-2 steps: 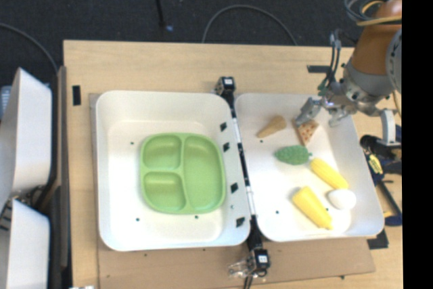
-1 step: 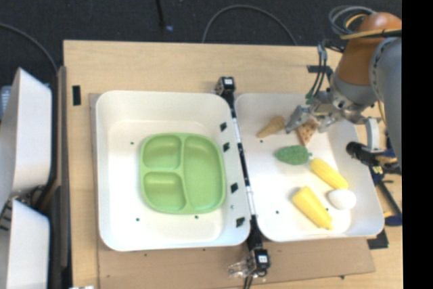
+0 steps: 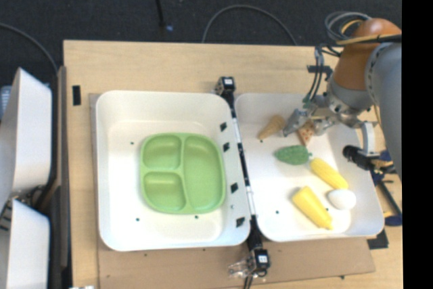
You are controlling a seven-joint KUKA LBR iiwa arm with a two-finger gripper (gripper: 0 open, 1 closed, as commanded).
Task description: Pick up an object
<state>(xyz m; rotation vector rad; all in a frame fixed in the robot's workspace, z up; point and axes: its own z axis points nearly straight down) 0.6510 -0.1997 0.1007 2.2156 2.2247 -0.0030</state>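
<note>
Nearest the camera, at the lower edge of the view, we are looking at the front lip of the surface (image 3: 169, 267), which is carrying two white bins side by side. We are finding the left bin (image 3: 115, 145) holding a green divided plate (image 3: 183, 172), lying flat near its middle, probably as a spot for setting things down.

We are counting several small things loose in the right bin (image 3: 270, 213): a tan cone (image 3: 272, 126) near the dividing wall, a green leafy piece (image 3: 293, 155) just below it, two yellow corn-like pieces (image 3: 329, 174) (image 3: 312, 207) and a white egg (image 3: 342, 199) toward the near right corner. Any of them could serve as the object to pick up.

We are seeing the claw (image 3: 306, 122) hanging low over the far part of the right bin, between the tan cone and a small brown piece (image 3: 304, 136) just beside it. Whether it is released or clenched we cannot tell, and we are not claiming that it is grasping anything.

We are judging that the arm is working toward the cone or the brown piece. Open floor is lying between the cone and the divider, and more in the near left part of that bin, giving room to move; the far wall is sitting close behind the claw.
</note>
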